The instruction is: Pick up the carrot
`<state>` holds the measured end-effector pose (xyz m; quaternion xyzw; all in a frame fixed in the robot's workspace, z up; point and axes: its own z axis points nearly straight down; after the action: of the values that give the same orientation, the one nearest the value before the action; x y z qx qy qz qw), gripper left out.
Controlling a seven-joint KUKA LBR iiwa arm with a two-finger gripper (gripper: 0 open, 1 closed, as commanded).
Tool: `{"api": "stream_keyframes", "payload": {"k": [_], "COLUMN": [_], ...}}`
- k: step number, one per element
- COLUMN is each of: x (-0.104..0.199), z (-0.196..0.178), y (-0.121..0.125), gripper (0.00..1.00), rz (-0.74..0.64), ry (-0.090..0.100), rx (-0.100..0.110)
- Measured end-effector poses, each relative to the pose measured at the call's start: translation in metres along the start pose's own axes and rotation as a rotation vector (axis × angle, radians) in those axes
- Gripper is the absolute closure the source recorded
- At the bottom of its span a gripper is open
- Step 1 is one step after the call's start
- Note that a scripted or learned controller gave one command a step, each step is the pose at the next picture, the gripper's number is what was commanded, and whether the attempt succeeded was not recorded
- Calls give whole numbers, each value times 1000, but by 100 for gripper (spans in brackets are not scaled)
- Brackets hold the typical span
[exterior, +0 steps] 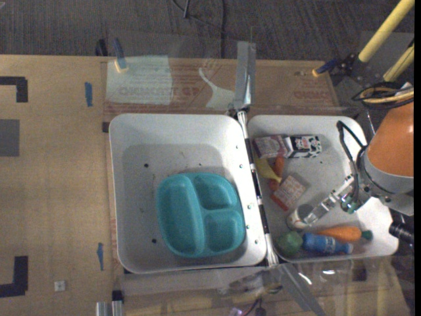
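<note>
Orange carrot [340,233] with green tip, lying flat beside blue bottle [326,245]

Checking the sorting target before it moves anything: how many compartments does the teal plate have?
3. The teal plastic divided plate in the left white bin has one long compartment on its left, and two smaller ones on its right, one behind the other.

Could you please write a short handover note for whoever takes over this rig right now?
Gripper: low in the right bin, just left of the carrot; whether it is open or shut cannot be told.
Carrot: lying flat near the bin's front edge, beside a blue bottle and a green ball.
Done: nothing lifted yet.
Left: grasp the carrot and raise it. The teal divided plate sits in the left bin.
</note>
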<state>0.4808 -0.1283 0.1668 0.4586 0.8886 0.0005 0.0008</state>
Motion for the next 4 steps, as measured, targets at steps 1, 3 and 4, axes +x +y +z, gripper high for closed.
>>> {"api": "stream_keyframes", "payload": {"k": [1,3,4], "x": [-41,-71,-74], "z": [79,79,69], "y": [-25,-46,-45], "gripper": [0,0,100], "rz": [-164,-599,-592], "ry": [-8,-16,-22], "rx": [-8,-6,-12]}}
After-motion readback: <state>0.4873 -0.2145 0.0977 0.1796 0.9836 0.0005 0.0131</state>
